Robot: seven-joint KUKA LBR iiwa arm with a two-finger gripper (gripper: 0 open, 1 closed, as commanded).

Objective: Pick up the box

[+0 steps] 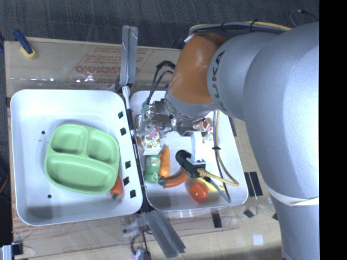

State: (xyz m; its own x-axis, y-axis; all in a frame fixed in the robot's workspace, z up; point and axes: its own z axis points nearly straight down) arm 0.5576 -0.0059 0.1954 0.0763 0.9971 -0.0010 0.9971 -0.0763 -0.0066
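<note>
From above, we see the small printed cardboard box (152,141) lying in the right-hand white bin (237,161), just under the grey two-finger gripper (153,118) — we cannot tell the gripper's state. We judge the box light, stiff and easily dented — best pinched across its flat sides.

A brown bench top (65,58) with faint red printing fills the scene beneath the two white bins (21,145), dark grey carpeted floor (108,4) runs along the top edge, and a blue and yellow clamp (24,43) sits at the bench's upper-left corner.
</note>
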